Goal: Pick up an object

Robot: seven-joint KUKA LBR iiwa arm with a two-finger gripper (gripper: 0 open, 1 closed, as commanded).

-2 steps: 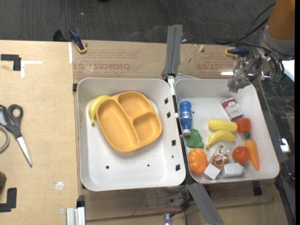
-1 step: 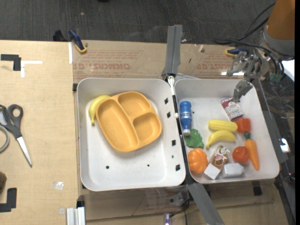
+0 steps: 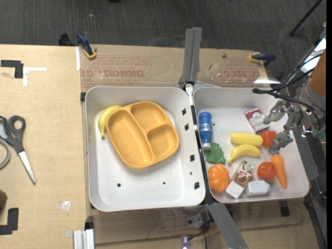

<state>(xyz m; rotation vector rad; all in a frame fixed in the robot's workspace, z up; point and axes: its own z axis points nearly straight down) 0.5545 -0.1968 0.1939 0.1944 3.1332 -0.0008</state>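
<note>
Reversed red lettering runs across the brown cardboard sheet [image 3: 171, 66] behind the two bins, too faint and mirrored to read with any confidence; the small red-and-white packet [image 3: 256, 120] in the right bin [image 3: 220, 100] carries print that is too small to make out, as does the brown-and-white carton [image 3: 240, 178] near that bin's front wall. The tool [image 3: 278, 129] hangs over the right side of the right bin, its metal fingers spread moderately apart with nothing between them, the lower finger just above an orange carrot [image 3: 279, 170] and beside a red tomato [image 3: 268, 138]. Also in this bin lie a blue bottle [image 3: 205, 127] along the left wall, a green leafy piece [image 3: 214, 153] below it, an ear of yellow corn [image 3: 246, 138], a yellow banana [image 3: 244, 152], an orange pumpkin [image 3: 218, 176], a second red tomato [image 3: 266, 171] and a pale grey block [image 3: 258, 188]. These pieces crowd closely together, several touching, so the tomato and carrot are hemmed in by the corn and banana on their left. The left bin [image 3: 104, 191] holds an orange divided plate [image 3: 141, 134] with another yellow banana [image 3: 106, 118] tucked against its upper left rim. On the tabletop [image 3: 41, 113] to the left lie grey-handled scissors [image 3: 18, 144], and blue clamps [image 3: 85, 44] grip the cardboard's corners.
</note>
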